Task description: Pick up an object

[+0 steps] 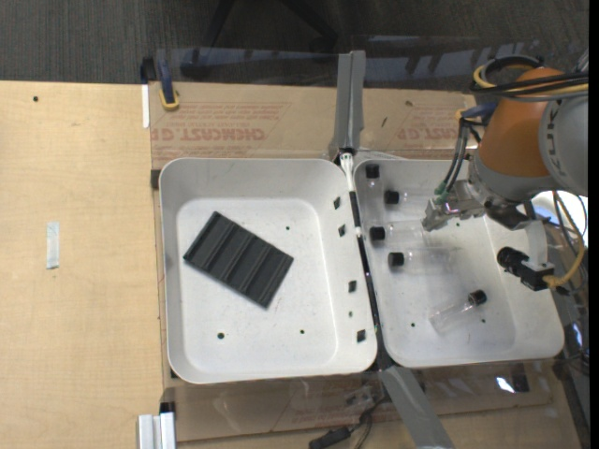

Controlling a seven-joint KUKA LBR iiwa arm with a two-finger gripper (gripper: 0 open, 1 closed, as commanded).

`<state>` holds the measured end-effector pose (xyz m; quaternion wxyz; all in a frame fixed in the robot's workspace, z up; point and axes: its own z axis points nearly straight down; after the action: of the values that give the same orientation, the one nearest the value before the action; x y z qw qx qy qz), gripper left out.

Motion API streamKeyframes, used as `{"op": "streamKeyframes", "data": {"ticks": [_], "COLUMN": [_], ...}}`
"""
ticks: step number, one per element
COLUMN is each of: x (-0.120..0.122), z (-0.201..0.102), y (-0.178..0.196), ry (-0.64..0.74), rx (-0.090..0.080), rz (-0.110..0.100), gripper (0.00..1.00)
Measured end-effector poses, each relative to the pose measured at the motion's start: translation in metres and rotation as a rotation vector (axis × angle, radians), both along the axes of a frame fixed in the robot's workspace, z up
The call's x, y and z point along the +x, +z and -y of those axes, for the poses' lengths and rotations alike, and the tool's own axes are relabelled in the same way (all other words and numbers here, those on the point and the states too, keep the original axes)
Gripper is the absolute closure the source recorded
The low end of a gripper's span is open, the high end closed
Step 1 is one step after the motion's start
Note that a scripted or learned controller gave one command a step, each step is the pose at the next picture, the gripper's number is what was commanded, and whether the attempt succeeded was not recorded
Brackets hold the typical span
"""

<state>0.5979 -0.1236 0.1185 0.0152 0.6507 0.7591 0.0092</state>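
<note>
My gripper (436,217) hangs over the right bin (524,335), in its upper half and a little toward the middle. From this high slanted view I cannot tell whether it is open or closed, and I see nothing held in it. My arm (552,143) comes in from the right, with the orange band (513,137) sitting above the wrist and cables looping over it.

The things I could pick up lie in both bins. In the right bin there are several small clear vials with black caps. One vial (453,314) lies on its side near the lower middle of the bin, its cap pointing up and to the right, well apart from my gripper. Four more black caps dot the left part of that bin: one (372,170) near the top corner, one (391,195) just below it, one (377,234) by the left wall, and one (395,259) lower down, near my gripper but apart from it. Their clear bodies are hard to make out against the white.

In the left bin (243,165) a dark ribbed slab (239,259) lies flat, turned at an angle, in the left half.

Both bins rest on a sheet of cardboard (234,124), with the pale wooden bench top (75,325) to the left
</note>
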Motion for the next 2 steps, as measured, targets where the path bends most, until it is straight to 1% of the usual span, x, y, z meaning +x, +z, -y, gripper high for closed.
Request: {"op": "streamKeyframes", "data": {"ticks": [1, 2], "x": [-0.001, 0.061], "z": [0.001, -0.027], "y": [-0.001, 0.018], "ry": [-0.001, 0.004], "rx": [-0.001, 0.004], "rz": [-0.003, -0.035], "gripper": [0.00, 0.00]}}
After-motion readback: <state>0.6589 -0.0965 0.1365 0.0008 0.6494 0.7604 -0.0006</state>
